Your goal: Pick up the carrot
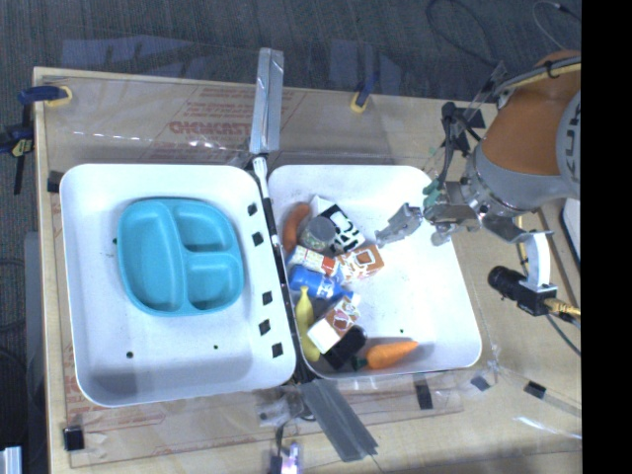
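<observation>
Trouble, if it comes, looks likely to come from the crowding. Going from the left: the left bin (99,363) has a blue divided plate (183,255) lying in it, well away from the fingers and no part of this job. Across the divider, the right bin (449,314) holds a heap of small things along its left side, a brown sausage-shaped piece (294,225), some patterned boxes (341,233), a banana (308,316) and a black block (345,349). The carrot (393,353) lies flat at the near edge of that bin, its left end touching or just beside the black block, and well below and a little left of the fingers. The gripper (397,223) hangs over the upper middle of the bin, close to the boxes; its fingers seem slightly apart with nothing between them (hard to be sure at this angle). I'd worry that a descent here nips a box, or that the bin wall beside the carrot blocks one finger and the carrot rolls off.
</observation>
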